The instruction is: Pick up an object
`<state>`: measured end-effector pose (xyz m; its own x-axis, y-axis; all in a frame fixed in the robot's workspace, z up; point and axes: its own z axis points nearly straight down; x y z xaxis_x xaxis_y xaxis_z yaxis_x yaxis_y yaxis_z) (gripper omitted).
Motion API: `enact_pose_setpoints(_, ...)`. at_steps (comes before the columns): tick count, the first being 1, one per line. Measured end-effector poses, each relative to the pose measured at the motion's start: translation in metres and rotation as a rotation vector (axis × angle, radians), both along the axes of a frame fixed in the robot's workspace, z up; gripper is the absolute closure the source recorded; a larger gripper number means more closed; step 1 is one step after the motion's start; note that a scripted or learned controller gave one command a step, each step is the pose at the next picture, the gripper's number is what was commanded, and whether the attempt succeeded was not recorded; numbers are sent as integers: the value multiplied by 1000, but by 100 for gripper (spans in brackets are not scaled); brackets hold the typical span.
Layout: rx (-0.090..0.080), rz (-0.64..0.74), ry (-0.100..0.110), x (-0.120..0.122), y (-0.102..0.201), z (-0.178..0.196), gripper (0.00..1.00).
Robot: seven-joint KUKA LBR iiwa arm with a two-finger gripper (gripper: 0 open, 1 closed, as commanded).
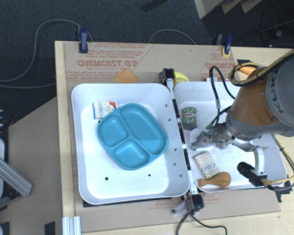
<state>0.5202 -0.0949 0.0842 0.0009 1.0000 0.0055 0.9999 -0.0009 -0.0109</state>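
My gripper (201, 139) reaches down into the right bin (201, 93), near its left wall. Just above it a small green-grey can (189, 117) stands against that wall. Below the gripper lies a patterned beige packet (206, 164), and beyond that an orange-brown toy drumstick (216, 180) rests along the front wall. The gripper sits between the can and the packet, and I see nothing held in it. In the left bin (88, 180) a blue divided plate (132, 135) lies in the middle, with a small white carton (102, 108) at its upper left.
The arm's grey and orange body (257, 106) covers the right bin's right half. On the bench behind the bins lie an orange piece (126, 76), a yellow piece (181, 77) and another orange thing (244, 72).
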Motion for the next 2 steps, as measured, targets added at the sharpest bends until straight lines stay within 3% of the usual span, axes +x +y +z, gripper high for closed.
enact_pose_setpoints(1,-7,3,-16,51,1,1,0)
enact_pose_setpoints(2,1,8,13,99,-4,-1,0)
